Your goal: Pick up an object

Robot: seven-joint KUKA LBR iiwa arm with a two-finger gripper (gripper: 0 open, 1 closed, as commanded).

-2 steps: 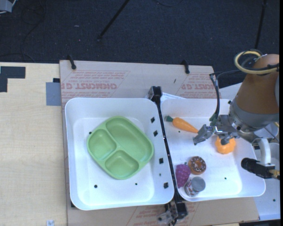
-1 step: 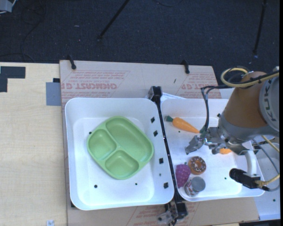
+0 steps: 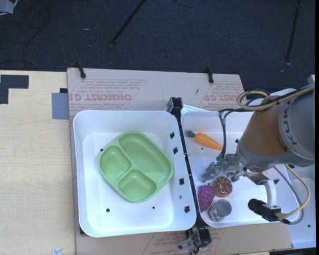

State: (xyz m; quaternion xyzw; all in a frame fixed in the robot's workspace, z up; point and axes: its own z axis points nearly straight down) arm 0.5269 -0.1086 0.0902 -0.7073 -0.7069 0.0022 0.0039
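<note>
Landmark: the black divider strip (image 3: 182, 158) where the 2 shallow white plastic bins meet. Left of it, the left white bin (image 3: 90, 206) holds 1 light green plastic plate with 3 compartments (image 3: 135, 165), lying flat near the bin's middle. Right of the strip, the right white bin (image 3: 202, 118) holds the loose items: an orange toy carrot with green stem (image 3: 207, 140) just right of the strip toward the far wall; a magenta bumpy toy fruit (image 3: 206, 197) close to the strip near the front wall; a small grey metal can (image 3: 219, 210) just right of that fruit; a round brown and orange disc-like toy (image 3: 222, 185) a bit farther right.

The grey arm with orange band (image 3: 266, 132) covers the right bin's right half. Its metal 2-finger gripper (image 3: 217, 170) sits low, right of the strip, between carrot and round toy, just above the toy. Claw state: cannot tell.

Surface: bins rest on brown cardboard with red print (image 3: 122, 92), on a pale wood bench (image 3: 26, 169) with grey and black patches (image 3: 10, 86). Behind: dark carpet floor (image 3: 69, 25) with cables and thin stand legs.
</note>
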